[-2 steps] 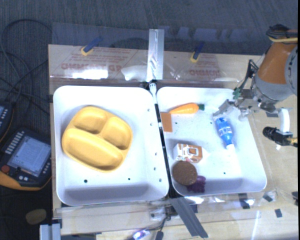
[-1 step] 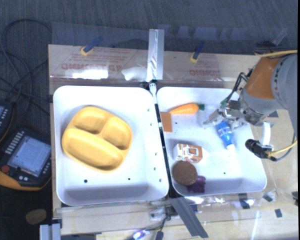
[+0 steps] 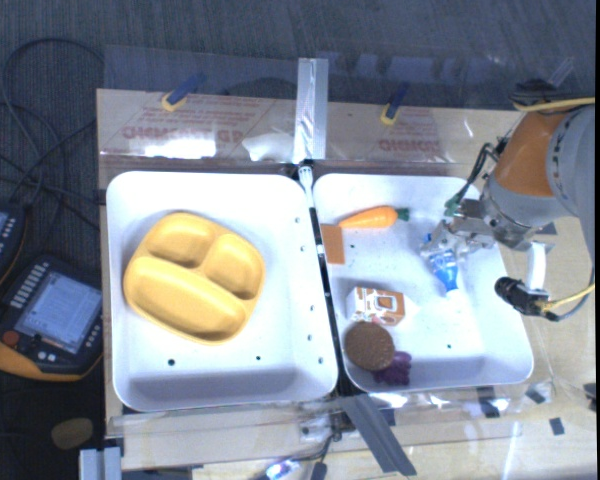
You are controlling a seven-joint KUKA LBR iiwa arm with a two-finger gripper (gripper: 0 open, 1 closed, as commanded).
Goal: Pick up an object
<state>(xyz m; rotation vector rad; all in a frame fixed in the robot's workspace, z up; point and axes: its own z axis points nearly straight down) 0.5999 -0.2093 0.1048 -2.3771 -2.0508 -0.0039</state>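
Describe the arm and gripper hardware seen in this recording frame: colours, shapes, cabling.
Grey rounded arm with an orange band above the wrist. The gripper is silvery metal. A white tube and a yellowish cable hang beside it, ending at a black fitting.

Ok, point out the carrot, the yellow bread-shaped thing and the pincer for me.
carrot (image 3: 368,218), camera view, middle of its orange body.
yellow bread-shaped thing (image 3: 193,275), camera view, centre of its top.
pincer (image 3: 446,251), camera view, its tip above the blue item.

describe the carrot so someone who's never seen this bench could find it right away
Look in the right-hand white bin, along its far wall. The carrot lies there on its side, near the divider between the two bins, beside a flat orange card. It is the only long, tapered orange thing, with a small green tip.
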